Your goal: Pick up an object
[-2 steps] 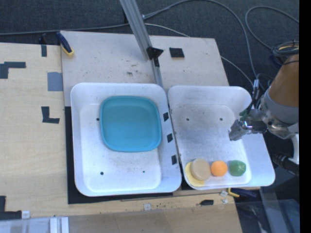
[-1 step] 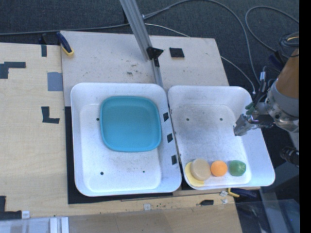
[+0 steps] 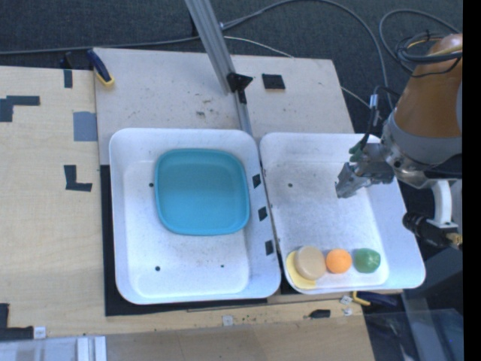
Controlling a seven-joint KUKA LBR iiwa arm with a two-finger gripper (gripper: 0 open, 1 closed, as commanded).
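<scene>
A view from above, at a slant, of a wooden bench (image 3: 45,224) carrying two shallow white bins side by side. The left bin (image 3: 128,269) holds a square teal plate (image 3: 201,191) with rounded corners, lying flat near the bin's middle, toward its far side.

The right bin (image 3: 316,201) has a speckled floor that is bare across most of its area. Along its near edge three small things sit in a row, close together: at the left a round tan piece like a bun (image 3: 309,262) resting on something pale yellow, in the middle an orange ball (image 3: 339,262), and at the right a green ball (image 3: 367,260).

A robot arm (image 3: 427,111) with an orange band reaches in from the right. Its gripper (image 3: 347,186) hangs over the right bin's far right part, well apart from the row of three things. Nothing can be seen between its fingers, and whether they are apart or together cannot be told from this angle.

A grey metal bar (image 3: 214,40) slants across the far side of the bench, and dark cables (image 3: 316,6) curl on the floor beyond.
</scene>
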